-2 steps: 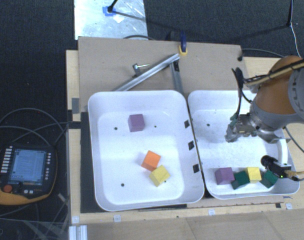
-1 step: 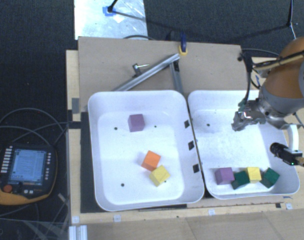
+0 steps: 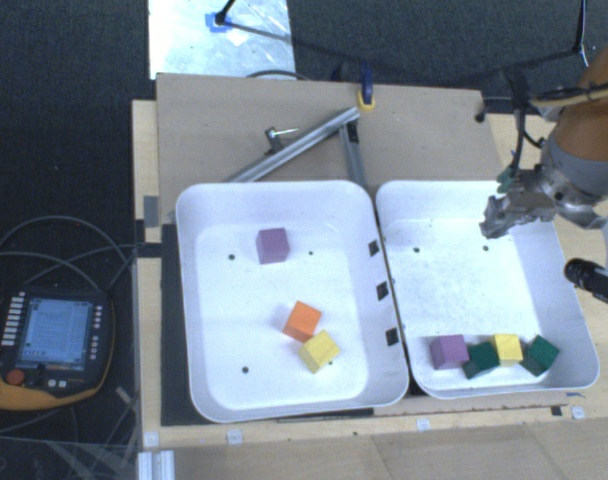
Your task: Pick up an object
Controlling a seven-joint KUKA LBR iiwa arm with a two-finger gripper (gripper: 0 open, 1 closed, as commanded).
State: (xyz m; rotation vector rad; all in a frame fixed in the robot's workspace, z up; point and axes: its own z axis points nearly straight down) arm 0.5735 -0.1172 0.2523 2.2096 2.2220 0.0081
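Observation:
My gripper (image 3: pixel 494 223) hangs over the upper right part of the right bin (image 3: pixel 454 268), well above its floor and far from every block. Along that bin's near wall sit a purple block (image 3: pixel 448 350), a dark green block (image 3: pixel 480 359), a yellow block (image 3: pixel 508 347) and another dark green block (image 3: pixel 540 353). The left bin (image 3: pixel 214 298) holds a purple block (image 3: pixel 272 245) near its back, and an orange block (image 3: pixel 302 320) touching a yellow block (image 3: pixel 320 351) nearer the front. Nothing shows between the gripper's tips.
A metal bar (image 3: pixel 294 145) lies slanted on the board behind the bins. A teach pendant (image 3: pixel 49 343) with cables rests on the floor at the left. Black clips (image 3: pixel 382 290) sit on the seam between the bins.

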